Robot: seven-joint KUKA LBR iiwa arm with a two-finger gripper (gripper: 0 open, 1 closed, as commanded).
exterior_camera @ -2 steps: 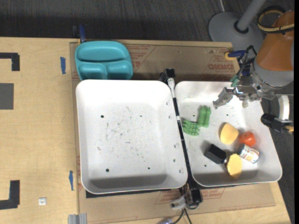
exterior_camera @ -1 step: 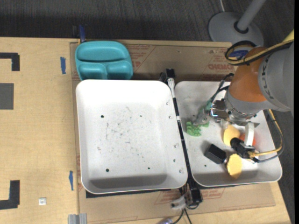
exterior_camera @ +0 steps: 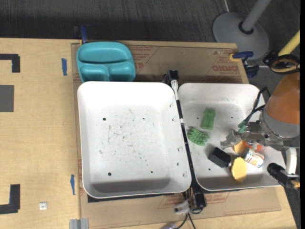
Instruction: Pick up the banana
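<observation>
The banana (exterior_camera: 239,170) is a short yellow piece lying near the front wall of the right bin (exterior_camera: 217,97). My gripper (exterior_camera: 237,141) hangs over the right part of that bin, a little behind the banana and apart from it. The wrist and its cables hide what lies directly under the gripper. A small orange patch (exterior_camera: 238,147) shows just below the gripper; I cannot tell what it is.
In the right bin lie a black block (exterior_camera: 219,157) left of the banana, a small white and orange bottle (exterior_camera: 255,159) to its right, and two green pieces (exterior_camera: 208,119) (exterior_camera: 197,136) further back. The left bin (exterior_camera: 128,137) adjoins it. A teal tray (exterior_camera: 106,61) sits behind.
</observation>
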